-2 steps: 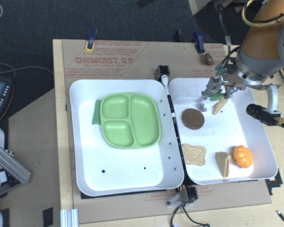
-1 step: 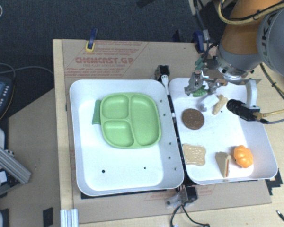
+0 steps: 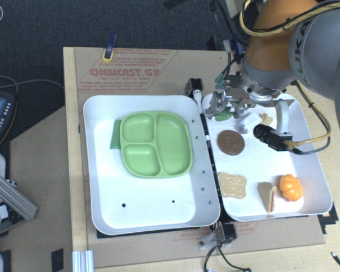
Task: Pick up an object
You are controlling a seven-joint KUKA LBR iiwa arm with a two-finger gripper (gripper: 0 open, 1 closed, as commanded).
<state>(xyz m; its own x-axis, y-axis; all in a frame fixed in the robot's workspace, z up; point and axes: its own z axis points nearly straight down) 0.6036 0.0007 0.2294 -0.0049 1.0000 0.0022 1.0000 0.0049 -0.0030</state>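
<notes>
the gripper (image 3: pixel 224 107) hovers at the right bin's (image 3: pixel 311 152) ten o'clock corner; finger state cannot be told. the brown cookie (image 3: pixel 232 143) (likely light, rigid) suits an edge-to-edge pinch.

Left of the jaws, a green divided plate (image 3: pixel 156 143) sits in the left white bin (image 3: pixel 102 197) on the bench (image 3: pixel 79 72).

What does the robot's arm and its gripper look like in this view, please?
The grey KUKA arm has smooth rounded casings with a glossy orange band above the wrist. Black and yellow cables loop across that band. The metal two-finger gripper is silvery, with small green parts and thin wires around its mount.
</notes>
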